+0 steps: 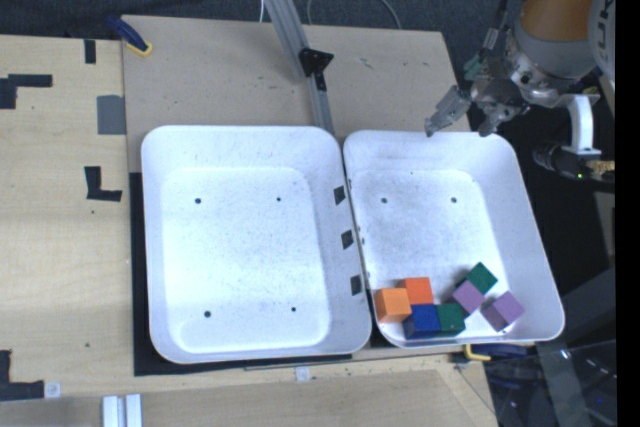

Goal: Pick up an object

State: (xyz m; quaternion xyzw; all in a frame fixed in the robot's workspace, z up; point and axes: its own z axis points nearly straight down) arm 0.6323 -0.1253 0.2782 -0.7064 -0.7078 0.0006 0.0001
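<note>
Several small blocks lie clustered at the near edge of the right bin (pixel 520 205): two orange blocks (pixel 403 298), a blue block (pixel 425 318), two green blocks (pixel 481 277) and two purple blocks (pixel 501 309). My gripper (pixel 462 118) hovers over the far right corner of that bin, well away from the blocks. Its two fingers are spread apart, with nothing between them.
The left bin (pixel 240 235) sits beside the right one. A slanted metal pole (pixel 280 5) with a black clamp crosses the bench behind the bins. A looped cable (pixel 352 0) lies at the back. The arm's orange band (pixel 560 5) is at the upper right.
</note>
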